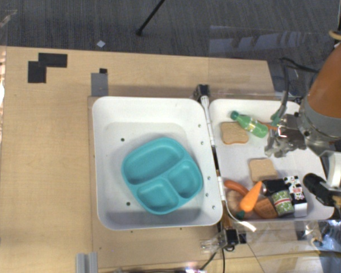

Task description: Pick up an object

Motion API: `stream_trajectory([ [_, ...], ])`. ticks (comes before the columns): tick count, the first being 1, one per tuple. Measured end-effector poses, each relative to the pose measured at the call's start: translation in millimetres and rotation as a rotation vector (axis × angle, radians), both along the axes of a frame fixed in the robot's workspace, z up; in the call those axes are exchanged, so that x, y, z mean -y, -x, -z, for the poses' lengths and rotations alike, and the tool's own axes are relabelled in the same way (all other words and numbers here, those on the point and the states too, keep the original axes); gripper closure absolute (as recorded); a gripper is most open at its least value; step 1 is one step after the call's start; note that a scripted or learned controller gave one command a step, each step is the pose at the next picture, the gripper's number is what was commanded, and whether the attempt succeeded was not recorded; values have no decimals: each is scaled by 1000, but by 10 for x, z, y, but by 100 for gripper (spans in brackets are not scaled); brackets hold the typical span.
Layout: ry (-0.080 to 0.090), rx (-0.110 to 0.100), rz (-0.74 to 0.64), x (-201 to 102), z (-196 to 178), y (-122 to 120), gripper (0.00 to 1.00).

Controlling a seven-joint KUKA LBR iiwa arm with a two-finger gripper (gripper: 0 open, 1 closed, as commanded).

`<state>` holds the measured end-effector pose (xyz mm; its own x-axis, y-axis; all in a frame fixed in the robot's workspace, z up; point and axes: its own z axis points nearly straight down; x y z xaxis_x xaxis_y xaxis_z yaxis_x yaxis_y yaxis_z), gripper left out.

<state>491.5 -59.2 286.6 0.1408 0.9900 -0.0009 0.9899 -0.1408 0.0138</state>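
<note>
Two toast slices [234, 133] lie in the right bin [233, 110], likely light, stiff and flat, best pinched across the edges; the end effector [277, 144] hovers at their 3 o'clock, grip state unclear.

The left white bin [102, 152] sits on a pale wooden bench [45, 181]. Inside that bin lies a teal plate [162, 175] with three compartments, turned at a slant and lying nearer the bin's front right corner. Beyond the bin's far left corner, a grey bracket [99, 84] stands on the bench, and further left of it is an L-shaped patch of black tape [45, 66]. Past the bench, behind the bin, grey carpet [74, 10] is crossed by a thin dark rod [158, 7].
</note>
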Motion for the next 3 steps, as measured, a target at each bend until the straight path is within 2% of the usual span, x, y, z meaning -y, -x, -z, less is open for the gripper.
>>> stream_trajectory([
  [1, -5, -9, 480, 316, -79, 36, 100],
  [2, -8, -6, 790, 641, -587, 32, 100],
  [3, -9, -21, 1134, 673, 1391, 60, 100],
])
